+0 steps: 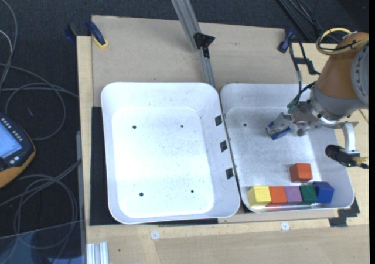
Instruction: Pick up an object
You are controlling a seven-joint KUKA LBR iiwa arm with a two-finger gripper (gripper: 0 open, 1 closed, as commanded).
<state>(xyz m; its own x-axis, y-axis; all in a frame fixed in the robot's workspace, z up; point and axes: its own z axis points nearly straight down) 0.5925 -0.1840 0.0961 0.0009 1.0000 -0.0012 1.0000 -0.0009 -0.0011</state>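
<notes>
Blocks sit in the right bin (246,102): an orange-brown block (300,171) lies alone, and just beyond it, along the bin's near wall, you have a row of yellow (260,194), orange (277,194), purple (292,193), green (307,192) and blue (323,191) blocks touching side by side. Your gripper (278,129) hangs over the middle of that bin, well apart from the blocks, pointing left. Nothing shows between its tips; how wide they stand you cannot tell from here. The left bin (111,140) lies beside it.
</notes>
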